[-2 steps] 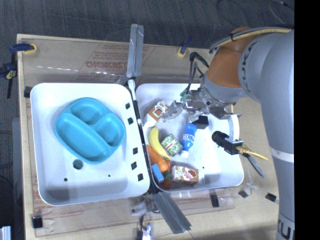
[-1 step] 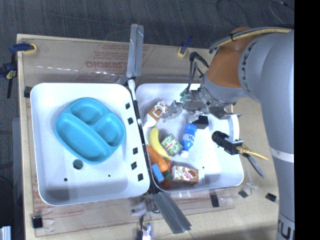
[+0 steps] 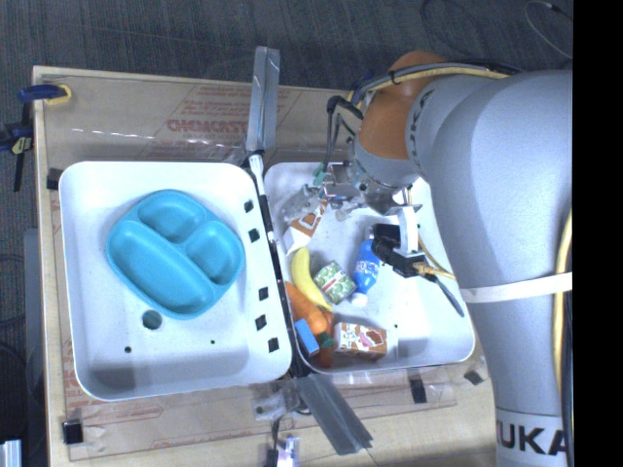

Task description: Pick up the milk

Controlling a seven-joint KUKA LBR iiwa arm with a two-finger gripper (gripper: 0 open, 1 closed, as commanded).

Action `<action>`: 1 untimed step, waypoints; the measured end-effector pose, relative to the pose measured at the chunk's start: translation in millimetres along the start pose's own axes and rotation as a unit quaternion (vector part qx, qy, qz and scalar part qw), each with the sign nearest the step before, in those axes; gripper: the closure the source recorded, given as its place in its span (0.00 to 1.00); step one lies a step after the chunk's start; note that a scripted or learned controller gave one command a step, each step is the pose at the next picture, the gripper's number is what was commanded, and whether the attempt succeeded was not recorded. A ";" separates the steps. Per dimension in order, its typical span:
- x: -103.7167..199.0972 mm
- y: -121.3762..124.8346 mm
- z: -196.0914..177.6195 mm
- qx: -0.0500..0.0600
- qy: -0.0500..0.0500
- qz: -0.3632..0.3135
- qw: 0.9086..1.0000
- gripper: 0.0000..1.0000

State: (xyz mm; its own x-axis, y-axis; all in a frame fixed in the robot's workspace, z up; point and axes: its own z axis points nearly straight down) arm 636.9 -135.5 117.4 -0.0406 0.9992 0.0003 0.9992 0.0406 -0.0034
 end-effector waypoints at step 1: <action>4.3 -39.1 26.1 0.000 0.000 -0.100 0.995 0.00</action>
